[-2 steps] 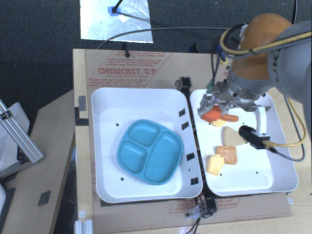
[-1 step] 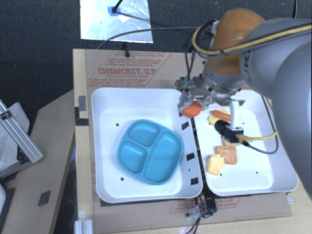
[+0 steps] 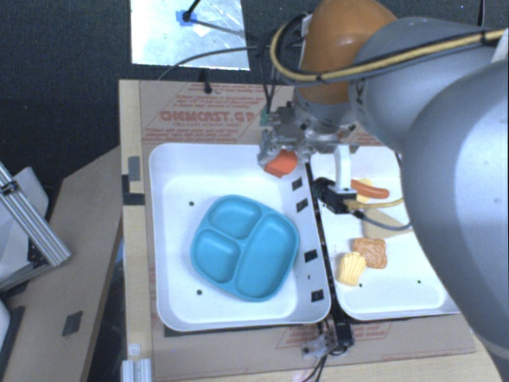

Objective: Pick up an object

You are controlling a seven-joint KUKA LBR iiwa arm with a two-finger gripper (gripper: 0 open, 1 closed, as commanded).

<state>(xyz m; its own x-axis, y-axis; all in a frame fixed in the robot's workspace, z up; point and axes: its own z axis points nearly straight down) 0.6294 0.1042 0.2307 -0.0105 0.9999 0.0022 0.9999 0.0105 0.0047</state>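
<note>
Orange piece (image 3: 280, 164) between fingers (image 3: 269, 151)

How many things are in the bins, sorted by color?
Blue: 1, the plate
Orange: 3, the chunk under the gripper, the hot dog, the nugget
Yellow: 1, the corn
Total: 5

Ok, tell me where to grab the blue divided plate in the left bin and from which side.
Take the blue plate by its raised rim, coming straight down from above. It lies flat in the left bin, so only the rim gives the claw an edge to pinch. The corner nearest the divider between the bins looks closest to the arm, though the bin wall there may crowd the approach.
</note>
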